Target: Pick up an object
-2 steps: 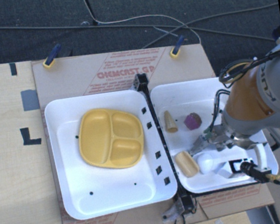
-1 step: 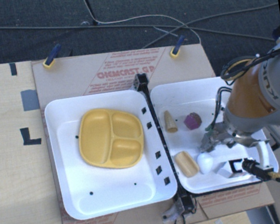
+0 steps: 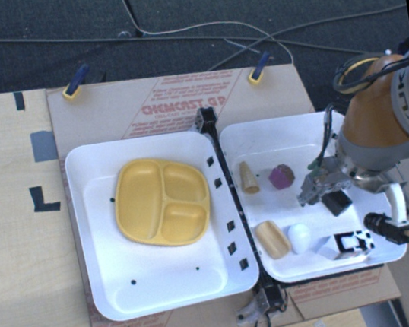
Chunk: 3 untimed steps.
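Here I see the gripper (image 3: 318, 188) low over the right bin (image 3: 262, 136), just right of the purple ball (image 3: 281, 177); I cannot tell its state. A white ball (image 3: 299, 237), tan roll (image 3: 272, 238) and small cylinder (image 3: 247, 177) lie nearby. A yellow plate (image 3: 162, 201) fills the left bin (image 3: 93, 238).
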Motion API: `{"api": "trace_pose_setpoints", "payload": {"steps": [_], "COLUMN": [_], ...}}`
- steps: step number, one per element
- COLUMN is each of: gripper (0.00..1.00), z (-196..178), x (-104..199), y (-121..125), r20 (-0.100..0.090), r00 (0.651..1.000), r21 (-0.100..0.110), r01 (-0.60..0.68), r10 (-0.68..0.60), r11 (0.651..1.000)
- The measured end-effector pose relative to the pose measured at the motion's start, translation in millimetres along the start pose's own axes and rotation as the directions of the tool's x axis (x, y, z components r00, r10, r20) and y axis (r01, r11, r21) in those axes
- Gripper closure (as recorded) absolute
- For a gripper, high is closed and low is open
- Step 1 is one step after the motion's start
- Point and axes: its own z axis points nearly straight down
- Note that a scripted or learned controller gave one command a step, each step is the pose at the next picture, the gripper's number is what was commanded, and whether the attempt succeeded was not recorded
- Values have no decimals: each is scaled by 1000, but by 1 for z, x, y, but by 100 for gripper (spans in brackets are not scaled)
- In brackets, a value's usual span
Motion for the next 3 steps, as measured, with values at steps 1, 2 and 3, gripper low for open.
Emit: {"api": "trace_pose_setpoints", "payload": {"steps": [1, 2, 3], "gripper": [100, 100, 100], "z": [-44, -81, -87], "x": [2, 2, 59], "y": [6, 8, 14], "r20": [0, 0, -2], "r00": [1000, 1000, 1000], "r21": [0, 1, 4], "r01": [0, 0, 5], "r10": [0, 0, -5], "r11": [1000, 1000, 1000]}}
